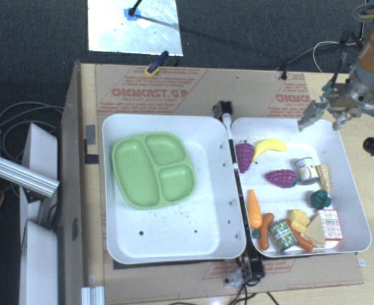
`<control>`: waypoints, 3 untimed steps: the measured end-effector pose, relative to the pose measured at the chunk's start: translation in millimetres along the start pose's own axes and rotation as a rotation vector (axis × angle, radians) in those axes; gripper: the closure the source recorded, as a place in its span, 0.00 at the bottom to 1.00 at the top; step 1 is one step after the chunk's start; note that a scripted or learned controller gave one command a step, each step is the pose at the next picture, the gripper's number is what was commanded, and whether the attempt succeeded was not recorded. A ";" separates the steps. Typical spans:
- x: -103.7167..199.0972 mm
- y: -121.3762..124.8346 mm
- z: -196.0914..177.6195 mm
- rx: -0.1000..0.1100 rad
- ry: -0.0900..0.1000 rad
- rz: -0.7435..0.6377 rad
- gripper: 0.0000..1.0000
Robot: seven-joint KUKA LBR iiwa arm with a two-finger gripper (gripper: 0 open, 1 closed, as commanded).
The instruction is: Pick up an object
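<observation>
Toy foods, a carrot [254, 209] and banana [270, 147] among them, crowd the right bin [350, 176]. Above its far corner the gripper [324, 116] hangs spread apart, grasping nothing.

**Toy food crowds the right bin**

We see a yellow banana [270, 147] lying near the bin's far side, a purple grape bunch [244, 155] just left of it, and a second purple bunch [281, 178] toward the middle. An orange carrot [254, 208] lies lengthwise by the left wall. A small can [303, 169] rests beside a teal piece [320, 199].
</observation>
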State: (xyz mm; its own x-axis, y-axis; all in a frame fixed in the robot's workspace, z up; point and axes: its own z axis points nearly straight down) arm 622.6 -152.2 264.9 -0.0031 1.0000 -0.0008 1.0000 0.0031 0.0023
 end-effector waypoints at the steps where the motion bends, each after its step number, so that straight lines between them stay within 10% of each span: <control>1: 20.4 -11.2 112.9 0.004 0.001 0.001 0.00; 2: 20.7 -29.6 181.1 0.002 0.002 0.001 0.00; 3: 20.2 -28.5 170.1 -0.001 0.001 0.000 1.00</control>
State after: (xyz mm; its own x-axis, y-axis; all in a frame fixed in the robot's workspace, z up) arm 594.4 -132.2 94.7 -0.0036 1.0000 -0.0002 1.0000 0.0036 0.0030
